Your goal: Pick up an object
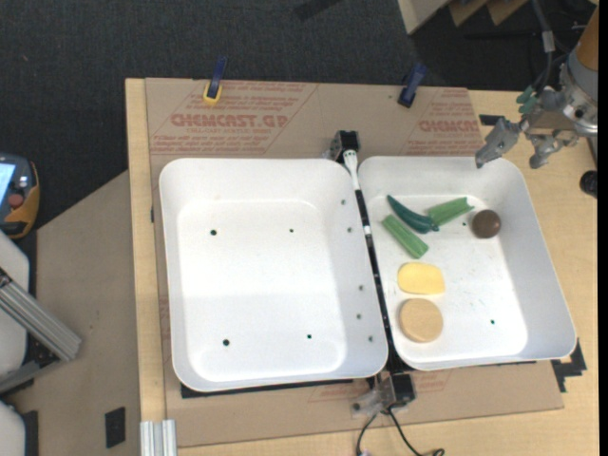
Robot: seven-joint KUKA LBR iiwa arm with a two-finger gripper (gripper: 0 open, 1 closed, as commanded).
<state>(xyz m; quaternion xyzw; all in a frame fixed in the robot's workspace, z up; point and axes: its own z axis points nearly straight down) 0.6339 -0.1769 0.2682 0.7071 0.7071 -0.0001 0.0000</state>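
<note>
Camera view, brown ball [485, 223], round, dark, beside green pieces [423, 221]

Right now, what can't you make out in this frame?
- Arm: cut off by the camera view's right edge above the claw.
- Green pieces: overlapping, so their count and shapes are unclear.
- Brown ball: too small to identify.
- Left-edge device: cropped.

Objects [421, 279] in right bin [532, 293]
</note>
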